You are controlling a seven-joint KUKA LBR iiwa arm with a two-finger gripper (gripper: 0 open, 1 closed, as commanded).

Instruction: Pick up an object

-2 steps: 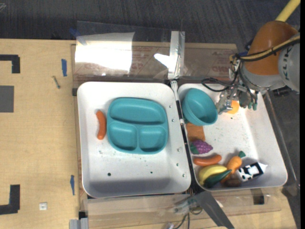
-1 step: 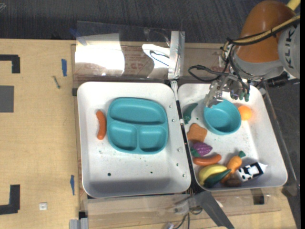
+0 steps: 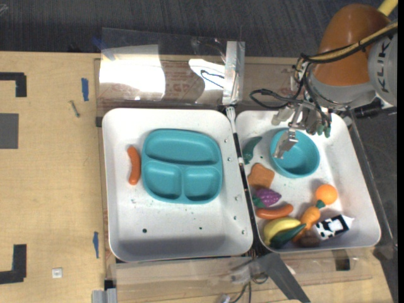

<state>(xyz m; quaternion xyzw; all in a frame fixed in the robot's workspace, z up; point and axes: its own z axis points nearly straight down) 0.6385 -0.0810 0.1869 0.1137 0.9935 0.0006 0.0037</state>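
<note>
Reaching in from the upper right of the frame, the grey arm with its orange band carries part of a maker's name, the letters "KL" legible on the grey casing at the right edge. Its hand hangs over the rim of a teal bowl in the upper part of the right bin; whether the hand is open or closed cannot be told, and nothing is seen in its grasp. Black cables loop just left of the wrist.

Below the bowl lie the toy foods: an orange-brown wedge, a purple piece, a red-orange sausage, a yellow banana with a green piece, an orange fruit, a carrot and a black-and-white block at the lower right. A dark teal item rests against the bin's left wall.

The left bin holds a teal divided tray and, just beside it at left, an orange sausage. Clear plastic sheeting with blue scribble lies above the bins on the worktop, which bears black corner marks and blue tape strips.
</note>
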